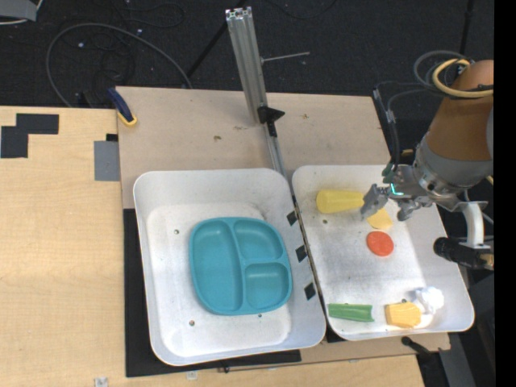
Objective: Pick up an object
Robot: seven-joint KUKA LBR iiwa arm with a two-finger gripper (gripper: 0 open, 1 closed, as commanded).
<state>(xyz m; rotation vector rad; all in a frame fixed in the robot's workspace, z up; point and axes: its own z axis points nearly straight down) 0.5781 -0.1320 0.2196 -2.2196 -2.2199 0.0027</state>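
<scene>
A small yellow piece (pixel 381 220) is lying in the right bin (pixel 451 317), toward its far side, and it is sitting directly under the tool (pixel 393 203), partly covered by it; this looks like the thing the arm is going for. The tool's two fingers are standing apart with nothing visibly clamped between them, one finger (pixel 374 201) sitting to the piece's left and the other to its right, so the tool is open and straddling the piece rather than holding it. The relation that matters is that the piece is lying below and slightly toward the near side of the midpoint between the fingers, and too little of it is showing to tell its long axis. Just to the left, a longer yellow block (pixel 339 201) is lying with its long axis running across the bin, its right end close to the left finger. An orange round object (pixel 380 244) is resting just nearer than the yellow piece. At the near edge, a green stick (pixel 351 313), a yellow-orange chunk (pixel 403 315) and a white lump (pixel 430 299) are lying well apart from the tool. In the left bin (pixel 153 192) a teal divided plate (pixel 240 265) is resting, and both bins are sitting on the tabletop (pixel 193 127)
</scene>
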